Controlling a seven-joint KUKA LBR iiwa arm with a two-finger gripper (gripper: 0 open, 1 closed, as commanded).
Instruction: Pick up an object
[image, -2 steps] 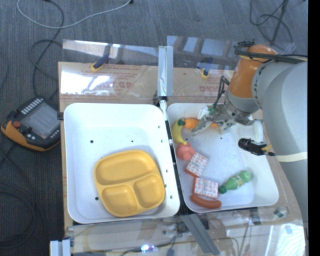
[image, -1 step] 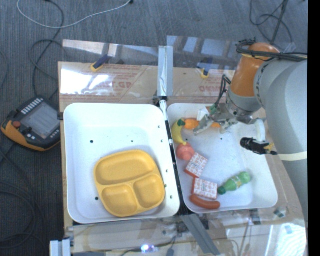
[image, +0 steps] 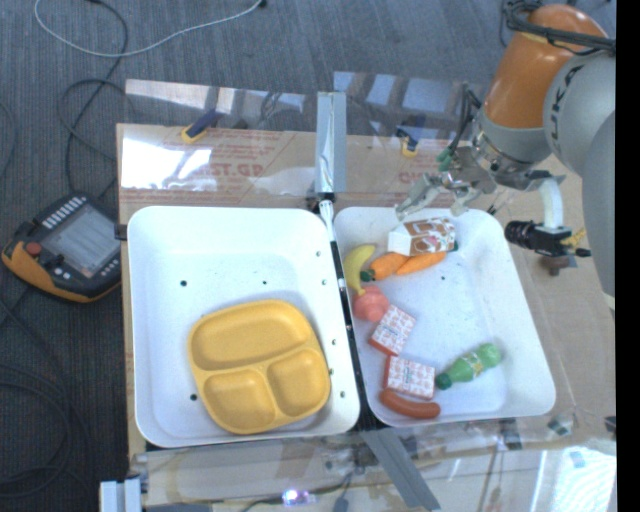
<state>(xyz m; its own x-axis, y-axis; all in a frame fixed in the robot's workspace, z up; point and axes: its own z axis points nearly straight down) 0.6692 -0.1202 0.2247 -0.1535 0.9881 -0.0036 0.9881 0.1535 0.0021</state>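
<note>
Gripper (image: 432, 193): hovered over the right bin's (image: 520, 300) far rim; whether spread or pressed together could not be told, being small and blurred.
Carton (image: 430, 236): lay just below it at the bin's far end, partly cut off by it.
Carrot (image: 408, 263): beside the carton, long axis slanting left-to-right, its tip pointing right.

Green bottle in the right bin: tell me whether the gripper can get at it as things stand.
Probably yes. The green bottle lies alone on bare bin floor, nothing on top, while the gripper hangs over the right bin at its far edge.
</note>
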